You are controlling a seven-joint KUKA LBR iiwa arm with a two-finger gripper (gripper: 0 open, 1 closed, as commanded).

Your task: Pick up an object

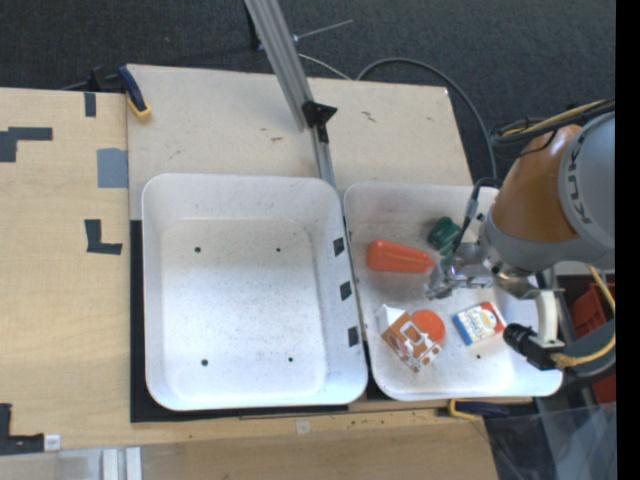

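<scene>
Camera view shows our gripper low in the right bin, just right of the orange carrot-shaped toy and near a dark green piece. We cannot tell its opening from here. Nearer us lie an orange-and-white carton and a small blue box. We judge ourselves at the reach-in step; next we need to centre over one object, close, then lift.

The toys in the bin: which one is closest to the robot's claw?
The long orange toy, lying just left of the gripper. The dark green piece sits further up, the blue-and-white box and orange-and-white carton lower down.
</scene>
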